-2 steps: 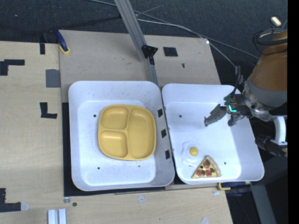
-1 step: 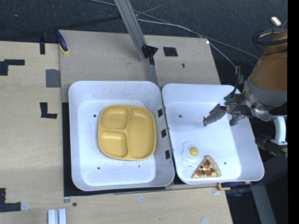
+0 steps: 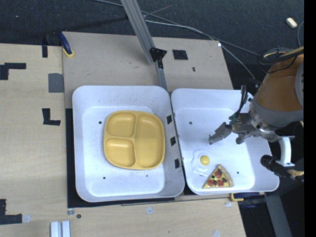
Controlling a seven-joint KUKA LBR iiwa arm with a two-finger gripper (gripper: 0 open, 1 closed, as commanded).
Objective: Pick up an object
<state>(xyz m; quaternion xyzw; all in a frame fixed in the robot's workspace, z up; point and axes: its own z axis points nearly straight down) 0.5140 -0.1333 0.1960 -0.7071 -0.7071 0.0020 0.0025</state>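
Note:
In the right bin point(image 3: 197, 105) a fried egg point(image 3: 202, 161) lies near the front, and a pizza slice point(image 3: 218, 177) lies just beyond it toward the front edge. My gripper point(image 3: 228, 135) hangs over the right bin's middle, up and to the right of the egg, with two dark fingers point(image 3: 217, 134) spread apart and nothing between them. The left bin point(image 3: 89, 102) holds a yellow divided plate point(image 3: 134, 139) at its centre.
The arm with its orange band point(image 3: 279, 90) reaches in from the right over the right bin's edge. A metal pole point(image 3: 140, 23) slants down to the gap between the bins at the back. Cables run across the dark floor behind the bench.

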